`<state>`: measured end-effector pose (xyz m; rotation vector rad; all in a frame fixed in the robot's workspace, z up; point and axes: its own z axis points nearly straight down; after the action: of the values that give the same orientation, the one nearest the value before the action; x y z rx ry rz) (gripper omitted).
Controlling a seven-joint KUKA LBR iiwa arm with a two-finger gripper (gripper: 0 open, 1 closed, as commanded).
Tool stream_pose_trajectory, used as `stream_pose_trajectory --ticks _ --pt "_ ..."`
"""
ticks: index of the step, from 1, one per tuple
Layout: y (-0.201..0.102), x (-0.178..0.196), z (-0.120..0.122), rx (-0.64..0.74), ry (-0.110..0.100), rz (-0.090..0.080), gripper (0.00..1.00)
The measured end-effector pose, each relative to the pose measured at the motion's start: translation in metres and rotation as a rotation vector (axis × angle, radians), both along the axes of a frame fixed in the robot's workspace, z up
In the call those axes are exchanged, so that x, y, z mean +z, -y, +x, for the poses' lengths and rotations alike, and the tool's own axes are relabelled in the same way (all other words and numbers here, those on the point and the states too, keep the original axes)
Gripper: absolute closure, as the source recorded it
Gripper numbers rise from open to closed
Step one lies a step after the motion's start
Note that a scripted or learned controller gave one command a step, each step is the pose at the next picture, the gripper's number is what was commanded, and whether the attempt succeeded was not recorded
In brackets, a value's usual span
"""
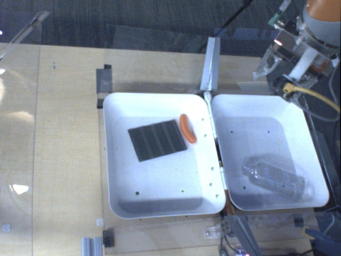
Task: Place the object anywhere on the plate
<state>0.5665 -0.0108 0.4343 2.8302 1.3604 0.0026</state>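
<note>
Left bin: shallow white square bin (120, 193) on the pale wooden bench (58, 143), holding two things
Plate: dark grey ribbed rectangular plate (157, 140), lying flat and slightly skewed near the middle of the left bin
Object: small orange oblong object (187, 128), lying on the bin floor just beside the plate's right upper corner, close to the bin's right wall; not on the plate
Right bin: matching white bin (234, 111), touching the left one along a shared edge
Clear thing: transparent plastic bottle-like item (273, 176) lying on its side in the lower right part of the right bin; its outline is faint against the white and hard to trace
Divider: grey metal bar (210, 63) standing up behind the seam between the bins
Arm: grey arm with an orange band (325, 1), cut off by the top right corner
Gripper: two-finger gripper (272, 63) above the bench beyond the right bin's far edge, well apart from the orange object and plate; nothing seen in it, and whether it is spread or closed cannot be told, since the parts blur together
Way between: the bins' shared walls lie between gripper and object
</note>
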Motion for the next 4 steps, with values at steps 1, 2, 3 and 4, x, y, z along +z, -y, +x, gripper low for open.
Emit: stream_pose_trajectory --ticks 1,2,3,4 --pt "-0.001 -0.017 0.007 -0.456 -0.001 0.001 0.00" --pt "0.019 0.001 -0.010 -0.692 0.004 0.004 0.00" --pt "-0.026 0.001 -0.035 -0.693 0.003 0.004 0.00" --pt "-0.016 0.000 -0.047 -0.328 0.001 0.001 0.00"
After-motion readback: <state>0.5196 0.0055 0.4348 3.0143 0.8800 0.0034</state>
